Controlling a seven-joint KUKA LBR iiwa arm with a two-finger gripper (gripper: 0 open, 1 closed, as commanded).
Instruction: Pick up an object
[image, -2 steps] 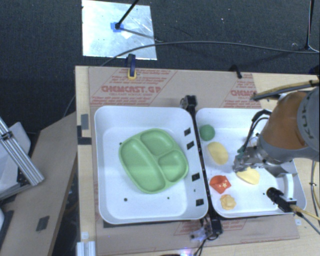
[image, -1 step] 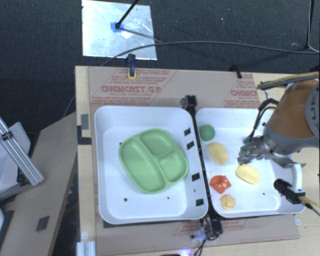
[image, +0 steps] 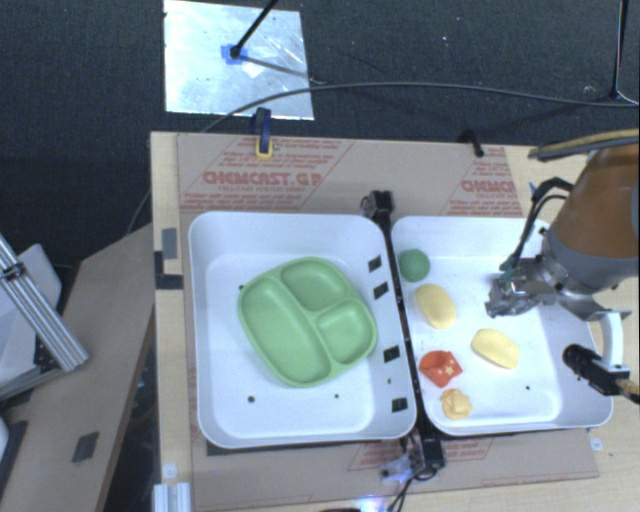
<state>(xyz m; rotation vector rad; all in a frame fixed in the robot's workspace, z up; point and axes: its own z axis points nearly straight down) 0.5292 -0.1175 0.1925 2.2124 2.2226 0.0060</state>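
Brown board on the worktop is printed "CHEMCAST GP", it seems. Two white bins are seen: the left bin holds one green tray; the right bin holds five small food pieces: two pale yellow, one green, one red, one orange. The claw hangs just above the yellow piece; its spread cannot be told.

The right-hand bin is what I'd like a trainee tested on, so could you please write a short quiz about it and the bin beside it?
1. True or false: the green divided plate lies in the right bin.
2. How many loose items lie in the right bin?
3. Which item lies nearest the divider between the bins? A) the green ball B) the pale yellow piece below the hand C) the small yellow piece

Key
1. False: it lies in the left bin.
2. Five: green ball, yellow oval, pale yellow piece, red piece, small yellow piece.
3. A
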